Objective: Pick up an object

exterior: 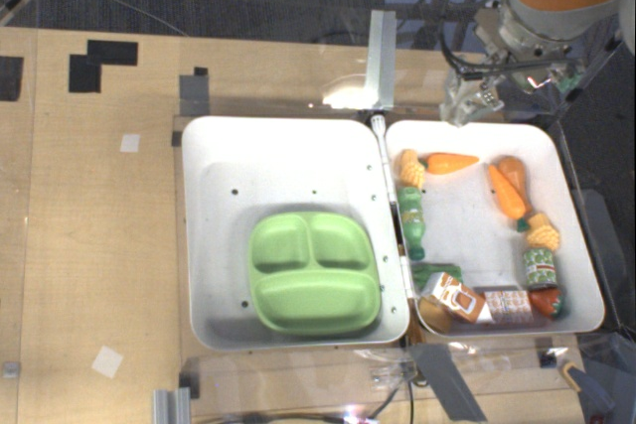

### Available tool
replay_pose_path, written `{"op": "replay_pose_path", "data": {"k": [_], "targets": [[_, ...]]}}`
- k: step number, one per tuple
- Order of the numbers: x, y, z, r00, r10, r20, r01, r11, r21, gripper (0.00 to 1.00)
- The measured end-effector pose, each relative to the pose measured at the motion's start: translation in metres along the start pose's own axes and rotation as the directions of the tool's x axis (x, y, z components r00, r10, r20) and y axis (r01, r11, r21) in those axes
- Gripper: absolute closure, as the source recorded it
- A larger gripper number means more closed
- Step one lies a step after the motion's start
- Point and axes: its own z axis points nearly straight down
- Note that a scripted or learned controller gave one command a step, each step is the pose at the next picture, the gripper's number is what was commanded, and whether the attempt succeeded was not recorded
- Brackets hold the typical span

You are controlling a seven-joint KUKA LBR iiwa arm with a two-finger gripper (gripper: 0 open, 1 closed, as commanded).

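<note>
My gripper [473, 101] hangs above the far rim of the right bin [581, 213], near its back left corner, open with nothing between its fingers. Below it in the right bin lie an orange carrot [452, 163], a corn cob [410, 169] and a green bottle [410, 218] along the left wall. An orange drumstick-shaped toy [507, 186] and a small yellow corn piece [543, 234] lie toward the right. A green and red can [540, 269], an orange and white carton [457, 296] and a flat wrapped packet [507, 305] crowd the near edge.
The left bin [219, 164] holds a green divided plate [315, 271] in its near half. A metal post [382, 65] stands at the back between the two bins. Wooden bench surface [89, 243] spreads to the left.
</note>
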Motion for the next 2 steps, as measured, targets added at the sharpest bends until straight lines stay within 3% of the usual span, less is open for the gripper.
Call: {"op": "replay_pose_path", "data": {"k": [1,2], "targets": [[0.081,-0.044,0.051,0.919,-0.393,-0.009,0.393,0.919,-0.009,1.0],[0.024,-0.04,0.003,0.944,-0.33,-0.002,0.33,0.944,-0.004,1.0]]}}
